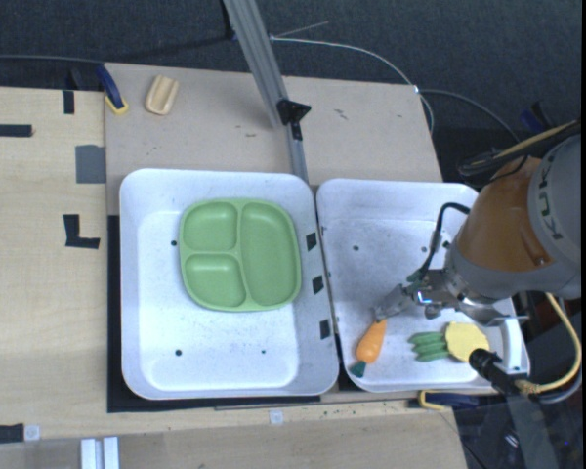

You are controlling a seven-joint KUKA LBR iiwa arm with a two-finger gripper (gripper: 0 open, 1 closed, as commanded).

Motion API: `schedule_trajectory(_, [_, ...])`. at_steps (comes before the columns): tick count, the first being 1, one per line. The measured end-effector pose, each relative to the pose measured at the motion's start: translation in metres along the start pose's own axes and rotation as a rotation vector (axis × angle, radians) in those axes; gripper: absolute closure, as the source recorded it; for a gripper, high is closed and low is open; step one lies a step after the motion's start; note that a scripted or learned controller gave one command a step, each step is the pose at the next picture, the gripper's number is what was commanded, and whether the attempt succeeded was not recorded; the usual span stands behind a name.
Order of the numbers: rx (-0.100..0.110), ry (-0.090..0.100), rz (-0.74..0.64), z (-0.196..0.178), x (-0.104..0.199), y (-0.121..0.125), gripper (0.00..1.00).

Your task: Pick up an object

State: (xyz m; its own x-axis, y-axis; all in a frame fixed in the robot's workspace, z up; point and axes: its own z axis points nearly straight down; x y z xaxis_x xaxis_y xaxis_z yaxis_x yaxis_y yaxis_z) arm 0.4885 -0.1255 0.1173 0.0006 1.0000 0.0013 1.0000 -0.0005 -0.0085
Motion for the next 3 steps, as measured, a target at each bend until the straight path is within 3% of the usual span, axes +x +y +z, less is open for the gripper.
schedule_trajectory(1, [-0.003,0.001,-0.003,-0.012,0.001,0.001,1.0])
schedule_trajectory(3, [-0.011,-0.002,-0.002,-0.094,0.004,0.0,1.0])
